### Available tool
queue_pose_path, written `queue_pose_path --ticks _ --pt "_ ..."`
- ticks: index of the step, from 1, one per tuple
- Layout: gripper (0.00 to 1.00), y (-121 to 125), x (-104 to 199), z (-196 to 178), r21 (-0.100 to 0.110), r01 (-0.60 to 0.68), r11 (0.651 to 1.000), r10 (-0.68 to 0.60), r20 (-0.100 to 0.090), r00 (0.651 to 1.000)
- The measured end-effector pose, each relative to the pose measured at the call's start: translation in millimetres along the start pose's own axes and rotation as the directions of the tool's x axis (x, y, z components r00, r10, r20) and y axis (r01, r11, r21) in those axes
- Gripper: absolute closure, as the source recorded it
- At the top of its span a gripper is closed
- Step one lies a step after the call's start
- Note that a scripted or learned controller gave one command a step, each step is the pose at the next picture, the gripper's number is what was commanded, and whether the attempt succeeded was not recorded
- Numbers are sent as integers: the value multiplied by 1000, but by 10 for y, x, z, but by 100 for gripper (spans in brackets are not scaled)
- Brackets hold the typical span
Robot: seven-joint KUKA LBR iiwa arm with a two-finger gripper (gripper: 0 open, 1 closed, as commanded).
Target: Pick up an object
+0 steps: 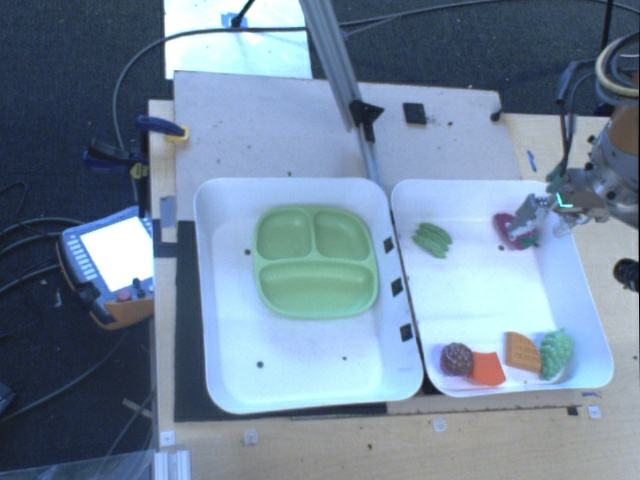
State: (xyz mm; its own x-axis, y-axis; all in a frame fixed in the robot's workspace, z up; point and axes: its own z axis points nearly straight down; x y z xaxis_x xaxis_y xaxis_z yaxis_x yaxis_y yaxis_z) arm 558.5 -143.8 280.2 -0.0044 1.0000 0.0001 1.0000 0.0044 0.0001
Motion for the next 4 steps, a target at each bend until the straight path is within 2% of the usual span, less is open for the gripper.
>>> queue_pose_path --ticks 1,3,4 --pt "0 4 0 -9 -2 0 1000 0 0 1000" --pt "0 91 70 851 1 -3 1000 3 0 1000" --pt "0 -4 113 1353 3 -4 1000 4 -1 1000"
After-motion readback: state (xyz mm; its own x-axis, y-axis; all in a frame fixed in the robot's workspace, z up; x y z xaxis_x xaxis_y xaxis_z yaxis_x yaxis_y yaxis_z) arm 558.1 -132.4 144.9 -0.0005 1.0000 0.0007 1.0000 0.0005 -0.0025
